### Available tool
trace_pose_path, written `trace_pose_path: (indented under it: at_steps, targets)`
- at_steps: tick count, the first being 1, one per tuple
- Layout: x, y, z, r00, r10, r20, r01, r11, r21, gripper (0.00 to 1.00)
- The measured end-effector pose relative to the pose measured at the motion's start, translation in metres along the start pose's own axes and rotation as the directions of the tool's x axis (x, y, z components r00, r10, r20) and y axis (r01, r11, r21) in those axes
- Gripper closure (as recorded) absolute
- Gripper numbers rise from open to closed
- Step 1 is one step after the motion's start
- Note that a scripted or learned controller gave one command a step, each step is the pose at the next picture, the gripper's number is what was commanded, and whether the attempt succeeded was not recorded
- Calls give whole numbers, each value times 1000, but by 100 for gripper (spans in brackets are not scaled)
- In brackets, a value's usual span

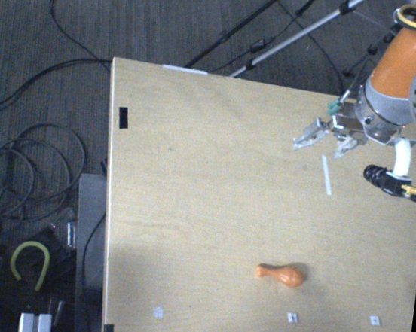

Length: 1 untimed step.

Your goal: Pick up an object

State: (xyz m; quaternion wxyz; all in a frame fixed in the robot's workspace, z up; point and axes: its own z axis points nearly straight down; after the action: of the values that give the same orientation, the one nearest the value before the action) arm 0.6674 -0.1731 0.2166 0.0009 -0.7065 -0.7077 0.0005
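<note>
I see the gripper [325,141] with fingers spread apart and nothing between them, hanging well above the orange pear-shaped object [282,274] on the tan board [189,197], thin white stick [327,175], perhaps a straw, between them.

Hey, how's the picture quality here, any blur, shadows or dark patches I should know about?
Camera view: soft and slightly blurred overall; even light on the tan bench top; the orange object casts little shadow; the gripper looks smeared; the floor with cables is dim.
</note>
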Motion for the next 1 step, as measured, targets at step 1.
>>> trace_pose_path:
  at_steps: [1]
  targets:
    - [-52, 1, 5, 1000, -23, 5, 23, 1000, 0, 0]
